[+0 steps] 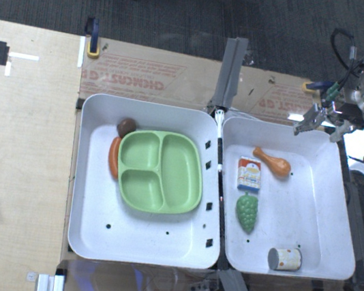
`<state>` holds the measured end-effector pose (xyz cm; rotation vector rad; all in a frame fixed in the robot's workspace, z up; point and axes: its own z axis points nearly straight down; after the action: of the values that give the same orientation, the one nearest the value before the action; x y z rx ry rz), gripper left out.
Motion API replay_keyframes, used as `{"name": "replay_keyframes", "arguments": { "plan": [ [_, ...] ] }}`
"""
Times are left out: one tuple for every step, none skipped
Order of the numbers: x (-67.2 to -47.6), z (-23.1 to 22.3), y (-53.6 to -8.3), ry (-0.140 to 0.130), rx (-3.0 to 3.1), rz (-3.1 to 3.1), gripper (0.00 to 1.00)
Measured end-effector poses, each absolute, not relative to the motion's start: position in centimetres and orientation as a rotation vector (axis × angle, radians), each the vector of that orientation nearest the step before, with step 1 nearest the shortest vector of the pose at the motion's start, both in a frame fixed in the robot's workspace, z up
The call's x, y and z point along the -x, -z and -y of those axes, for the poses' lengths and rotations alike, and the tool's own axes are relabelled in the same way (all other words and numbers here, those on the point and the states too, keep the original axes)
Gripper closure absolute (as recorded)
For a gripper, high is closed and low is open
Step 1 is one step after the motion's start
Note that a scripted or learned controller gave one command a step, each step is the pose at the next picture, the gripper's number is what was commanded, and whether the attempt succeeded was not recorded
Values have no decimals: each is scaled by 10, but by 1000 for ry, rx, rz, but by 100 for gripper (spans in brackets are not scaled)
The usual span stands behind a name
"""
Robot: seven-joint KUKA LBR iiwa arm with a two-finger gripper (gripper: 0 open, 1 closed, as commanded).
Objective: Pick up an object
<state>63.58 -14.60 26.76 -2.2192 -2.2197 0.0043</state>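
- The gripper [324, 124] hangs over the far right corner of the right bin [338, 202], at or just above its far rim. Its two fingers [308, 122] are spread apart, and nothing lies between them. It holds nothing.
- Judging from this, the pick is not yet made: no object is lifted, and all the objects lie on the bin floors.
- Nearest to the gripper is an orange drumstick-shaped toy [272, 163], lying flat in the far part of the right bin, a little to the left of the gripper and nearer the camera.
- Just beside it, to the left and nearer, lies a small carton [249, 175] with a red top and a blue lower band.
- Touching or almost touching the carton's near end is a green bunch of grapes [247, 212].
- A small grey can [284, 259] lies on its side in the near right part of the same bin, well apart from the others.
- The left bin [86, 181] bears a green divided plate [161, 171]. Tucked against the plate's left edge are an orange carrot-like piece [114, 156] and a dark brown round thing [127, 127].
- What is left, as I judge it: choose a target, most likely the drumstick as the closest, come down over it, close the fingers on it, and lift it.
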Motion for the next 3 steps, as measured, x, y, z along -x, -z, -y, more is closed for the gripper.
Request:
{"name": "replay_keyframes", "arguments": {
  "plan": [
    [-657,165,-257,-4,2087,2348,0],
    [-658,147,-130,-5,2145,2291,0],
    [-609,150,-90,-3,2133,2304,0]
  ]
}}
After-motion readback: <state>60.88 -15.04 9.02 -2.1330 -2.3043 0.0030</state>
